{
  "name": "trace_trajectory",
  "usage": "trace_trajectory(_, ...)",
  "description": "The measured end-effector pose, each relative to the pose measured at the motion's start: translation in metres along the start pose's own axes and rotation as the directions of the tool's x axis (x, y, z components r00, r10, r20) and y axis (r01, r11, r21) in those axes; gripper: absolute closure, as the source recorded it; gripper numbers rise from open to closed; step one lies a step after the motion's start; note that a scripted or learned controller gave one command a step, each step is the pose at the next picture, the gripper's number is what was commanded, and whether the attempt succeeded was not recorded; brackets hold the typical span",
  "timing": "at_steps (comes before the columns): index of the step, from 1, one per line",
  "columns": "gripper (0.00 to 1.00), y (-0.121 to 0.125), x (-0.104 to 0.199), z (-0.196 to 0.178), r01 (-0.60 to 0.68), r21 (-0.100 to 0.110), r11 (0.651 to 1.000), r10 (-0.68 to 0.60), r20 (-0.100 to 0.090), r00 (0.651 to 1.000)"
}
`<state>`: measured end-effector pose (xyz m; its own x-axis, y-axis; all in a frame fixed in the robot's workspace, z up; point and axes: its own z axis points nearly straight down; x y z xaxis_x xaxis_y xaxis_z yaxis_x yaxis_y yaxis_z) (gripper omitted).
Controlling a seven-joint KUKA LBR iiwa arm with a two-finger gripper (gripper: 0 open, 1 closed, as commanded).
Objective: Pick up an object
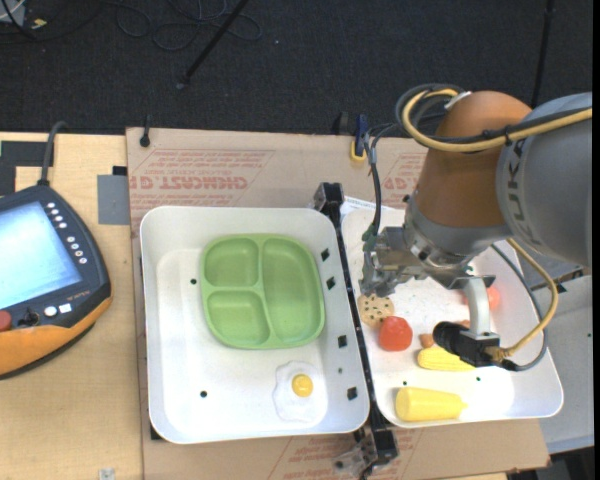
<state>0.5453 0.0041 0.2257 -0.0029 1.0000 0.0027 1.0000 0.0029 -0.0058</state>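
Note:
My gripper (378, 280) hangs low over the left side of the right bin (546, 392), just above a round tan cookie with dark chips (373, 311). Nothing shows held in it. A red tomato-like ball (395, 334) lies just right of the cookie. Nearer the front edge are a yellow piece (442, 361) and a yellow wedge (428, 403). An orange-red piece (493, 294) peeks out behind the wrist, partly hidden by the arm.
The left bin (158, 298) holds a green divided plate (262, 292) and a toy fried egg (300, 388). A black divider rail (346, 298) runs between the bins. A teach pendant (35, 268) lies on the bench at far left.

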Motion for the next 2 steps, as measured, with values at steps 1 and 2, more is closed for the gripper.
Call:
trace_trajectory(1, 1.00, -0.013, 0.044, 0.007, 0.000, 0.001, 1.000, 0.000, 0.001, 1.000)
trace_trajectory(2, 1.00, -0.017, 0.053, -0.012, -0.001, -0.004, 1.000, 0.002, 0.002, 1.000)
